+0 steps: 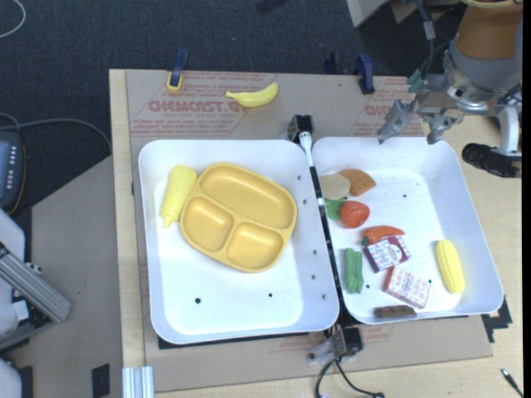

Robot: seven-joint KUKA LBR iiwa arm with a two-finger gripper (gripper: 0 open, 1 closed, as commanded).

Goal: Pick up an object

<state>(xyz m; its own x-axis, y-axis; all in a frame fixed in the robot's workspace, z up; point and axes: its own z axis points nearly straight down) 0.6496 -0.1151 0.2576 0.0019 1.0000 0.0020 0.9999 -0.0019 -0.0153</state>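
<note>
From above, the grey arm with its orange band comes in at the far right, and its two-finger gripper (419, 125) hangs over the far rim of the right-hand white bin (474, 222). The two fingers splay apart like an inverted V with nothing between them, so the jaws are released and carrying nothing. I judge it is poised high before a descent, since nothing is under it yet but bare bin floor.

The pickable things crowd the near and left part of that right bin, well apart from the gripper: a pale and brown bread-like piece (347, 183) at the far left, a red tomato-like toy with green leaf (352, 213) just near it, a red pepper shape (382, 233), a purple-and-white packet (386, 254), a red-and-white packet (406, 287), a green pod (353, 270), a dark brown bar (393, 311) at the near rim, and a yellow corn cob (449, 265) lying alone toward the right. The cob's isolation would make it the easiest target, I think.

The left-hand white bin (158, 247) holds a yellow three-compartment plastic tray (239, 215) with a yellow squeeze bottle (175, 193) touching its left edge. A yellow toy banana (253, 96) lies on the cardboard sheet (133, 106) beyond the bins, out of play.
</note>
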